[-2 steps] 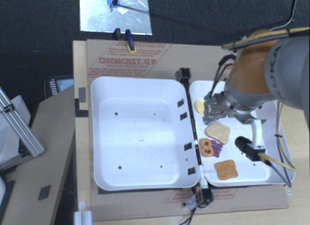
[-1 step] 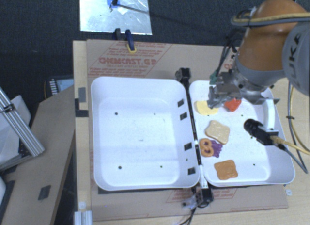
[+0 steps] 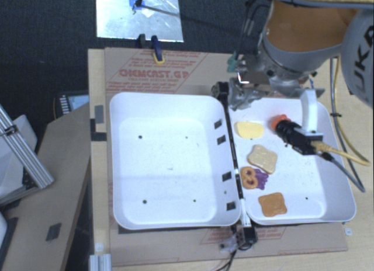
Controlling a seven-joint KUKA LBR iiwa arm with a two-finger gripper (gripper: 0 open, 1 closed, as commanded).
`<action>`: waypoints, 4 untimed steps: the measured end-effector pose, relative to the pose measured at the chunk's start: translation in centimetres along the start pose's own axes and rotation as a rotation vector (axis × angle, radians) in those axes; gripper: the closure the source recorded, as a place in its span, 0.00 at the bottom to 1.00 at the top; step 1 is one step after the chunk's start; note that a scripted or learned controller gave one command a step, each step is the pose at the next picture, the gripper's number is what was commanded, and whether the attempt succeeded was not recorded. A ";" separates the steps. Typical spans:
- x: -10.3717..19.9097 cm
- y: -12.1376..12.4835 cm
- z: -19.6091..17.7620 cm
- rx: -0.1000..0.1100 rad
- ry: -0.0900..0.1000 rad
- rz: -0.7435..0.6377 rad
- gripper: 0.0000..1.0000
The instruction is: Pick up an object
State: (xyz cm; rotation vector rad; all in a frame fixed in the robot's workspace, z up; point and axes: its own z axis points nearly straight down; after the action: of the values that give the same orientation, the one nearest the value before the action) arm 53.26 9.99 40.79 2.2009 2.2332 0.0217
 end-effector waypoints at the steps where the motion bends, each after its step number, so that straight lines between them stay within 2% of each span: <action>1: 3.1 1.4 -13.6 -0.004 -0.001 0.006 1.00; 2: 8.6 0.0 -4.9 0.019 -0.006 0.006 1.00; 3: 8.9 -3.2 -6.9 0.011 -0.003 0.009 1.00; 4: 11.3 5.0 -12.9 0.002 -0.003 0.008 1.00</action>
State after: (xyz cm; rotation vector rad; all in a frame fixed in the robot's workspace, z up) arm 57.88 21.30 53.85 2.2099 2.2238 0.0162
